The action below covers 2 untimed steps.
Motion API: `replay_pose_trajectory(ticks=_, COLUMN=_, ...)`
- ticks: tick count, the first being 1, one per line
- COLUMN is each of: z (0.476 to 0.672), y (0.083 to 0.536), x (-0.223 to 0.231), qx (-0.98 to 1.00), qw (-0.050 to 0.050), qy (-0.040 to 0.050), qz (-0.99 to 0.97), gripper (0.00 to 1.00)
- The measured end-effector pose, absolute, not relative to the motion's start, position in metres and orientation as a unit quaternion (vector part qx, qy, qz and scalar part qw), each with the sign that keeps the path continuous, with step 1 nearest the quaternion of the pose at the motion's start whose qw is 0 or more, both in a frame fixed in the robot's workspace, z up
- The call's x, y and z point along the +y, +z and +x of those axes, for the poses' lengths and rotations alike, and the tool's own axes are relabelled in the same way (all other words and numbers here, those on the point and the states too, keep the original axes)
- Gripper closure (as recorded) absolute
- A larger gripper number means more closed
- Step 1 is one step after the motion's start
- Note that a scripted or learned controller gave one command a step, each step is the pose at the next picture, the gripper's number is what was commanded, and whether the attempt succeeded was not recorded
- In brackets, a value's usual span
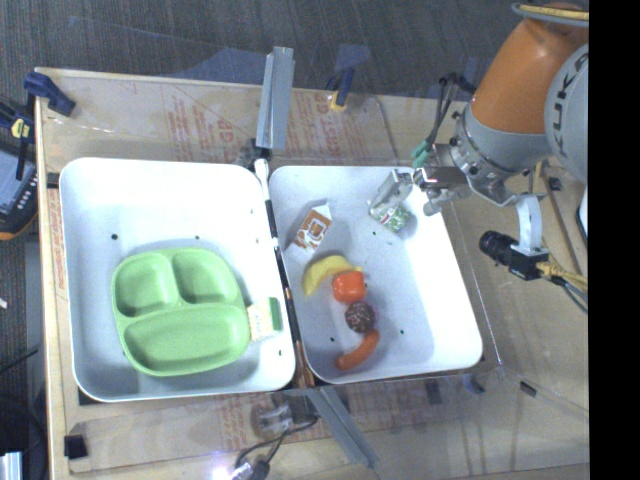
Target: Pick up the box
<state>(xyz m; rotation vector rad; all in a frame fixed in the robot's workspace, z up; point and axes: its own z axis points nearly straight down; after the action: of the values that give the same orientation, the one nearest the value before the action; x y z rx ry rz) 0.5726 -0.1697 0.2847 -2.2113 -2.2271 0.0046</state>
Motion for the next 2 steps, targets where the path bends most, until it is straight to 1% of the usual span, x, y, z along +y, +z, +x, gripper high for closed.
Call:
replay_pose_trajectory(ticks=1, z=0.512, y=0.199, x=-0.184, qx=-0.706, qw=0.002, qy=0.0020, qz=-0.708, gripper=0.00)
replay_pose_trajectory(ticks=2, z=0.475, y=0.095, x=-0.143, qx=-0.700, qw=0.003, qy=0.0016, qz=-0.715, gripper=0.00)
